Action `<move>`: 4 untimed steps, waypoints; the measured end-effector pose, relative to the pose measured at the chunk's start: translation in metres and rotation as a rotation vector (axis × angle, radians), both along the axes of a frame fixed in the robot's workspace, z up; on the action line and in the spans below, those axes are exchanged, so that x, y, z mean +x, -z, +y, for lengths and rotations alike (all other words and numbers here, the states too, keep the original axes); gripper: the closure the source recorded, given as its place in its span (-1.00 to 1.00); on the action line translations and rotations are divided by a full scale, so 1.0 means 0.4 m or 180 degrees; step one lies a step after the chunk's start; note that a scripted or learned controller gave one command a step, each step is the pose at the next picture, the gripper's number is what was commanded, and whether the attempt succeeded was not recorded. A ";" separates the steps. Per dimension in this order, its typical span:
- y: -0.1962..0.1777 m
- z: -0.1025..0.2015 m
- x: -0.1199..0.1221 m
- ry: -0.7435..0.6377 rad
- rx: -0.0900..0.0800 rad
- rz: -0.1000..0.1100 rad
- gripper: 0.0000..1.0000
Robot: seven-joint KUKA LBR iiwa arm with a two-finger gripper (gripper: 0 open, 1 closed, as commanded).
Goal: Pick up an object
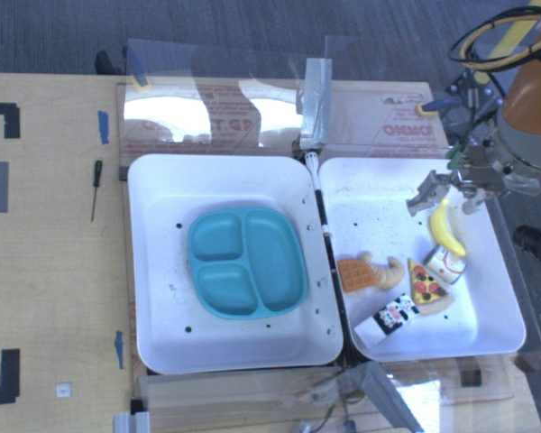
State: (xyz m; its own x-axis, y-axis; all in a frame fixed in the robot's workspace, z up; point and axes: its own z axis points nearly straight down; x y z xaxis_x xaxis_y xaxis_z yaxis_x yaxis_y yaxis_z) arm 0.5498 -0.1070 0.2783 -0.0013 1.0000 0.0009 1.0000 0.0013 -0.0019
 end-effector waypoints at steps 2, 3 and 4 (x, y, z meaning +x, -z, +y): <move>0.426 -0.048 -0.041 -0.0007 0.0007 0.0023 -1.00; 0.390 -0.054 -0.035 0.0006 -0.0003 -0.0013 1.00; 0.219 0.096 -0.171 -0.0016 0.0008 -0.0019 1.00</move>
